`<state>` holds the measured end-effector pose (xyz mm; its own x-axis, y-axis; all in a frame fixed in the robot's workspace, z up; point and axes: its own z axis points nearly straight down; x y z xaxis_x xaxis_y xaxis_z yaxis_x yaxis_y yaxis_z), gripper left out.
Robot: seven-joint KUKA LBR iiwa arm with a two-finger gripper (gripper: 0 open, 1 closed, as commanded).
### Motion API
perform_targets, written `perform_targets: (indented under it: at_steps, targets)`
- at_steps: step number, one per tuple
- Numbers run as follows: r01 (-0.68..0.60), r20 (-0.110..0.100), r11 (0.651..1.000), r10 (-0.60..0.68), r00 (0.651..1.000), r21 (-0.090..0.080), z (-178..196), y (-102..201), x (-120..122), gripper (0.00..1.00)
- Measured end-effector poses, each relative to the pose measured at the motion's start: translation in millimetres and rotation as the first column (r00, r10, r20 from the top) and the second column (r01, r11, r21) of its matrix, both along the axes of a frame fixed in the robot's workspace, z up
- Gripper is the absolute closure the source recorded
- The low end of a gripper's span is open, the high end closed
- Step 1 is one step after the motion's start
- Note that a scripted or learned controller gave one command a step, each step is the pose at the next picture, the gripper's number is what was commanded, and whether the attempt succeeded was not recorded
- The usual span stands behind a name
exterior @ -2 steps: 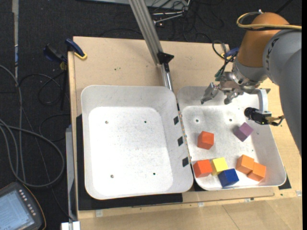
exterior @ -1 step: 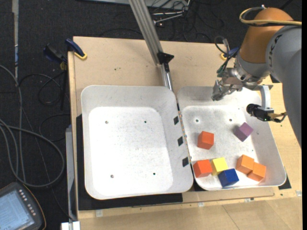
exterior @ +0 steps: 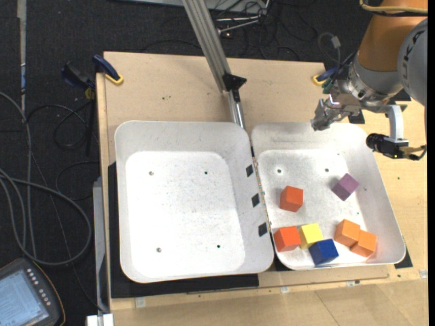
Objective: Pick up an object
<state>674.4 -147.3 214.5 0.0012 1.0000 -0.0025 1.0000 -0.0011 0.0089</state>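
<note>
— So, what sits closest to us in the right bin (exterior: 380,175)?

— A blue block (exterior: 324,251) right at the front edge. Touching it are a yellow block (exterior: 311,233) and an orange block (exterior: 287,238). Off to the right, two more orange blocks (exterior: 356,237) sit pressed together near the corner.

— And a bit farther back?

— One orange block all alone (exterior: 291,198), in the middle of the bin. A purple block (exterior: 345,186) is alone too, more to the right.

— Where is the gripper (exterior: 322,119)?

— Way at the back, up over the far edge of the right bin. It holds nothing. I cannot tell how it is set; it is too small and dark.

— So which way must it go?

— Toward us and down. The purple block and the lone orange block are nearest to it, and both have room around them. I think those are the easy ones. The front bunch is far and squeezed tight.

— What about the left bin (exterior: 136,141)?

— No blocks to grab there, as far as I can see.
</note>
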Motion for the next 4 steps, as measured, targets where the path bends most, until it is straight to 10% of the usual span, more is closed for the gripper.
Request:
perform_targets:
  at_steps: [2, 4]
  targets:
    - [-0.003, -0.004, 1.000, 0.003, 1.000, 0.001, 66.2, 2.6, 3.4, 1.00]
    - [-0.009, -0.010, 1.000, 0.010, 1.000, 0.004, 58.9, 98.5, -17.6, 1.00]
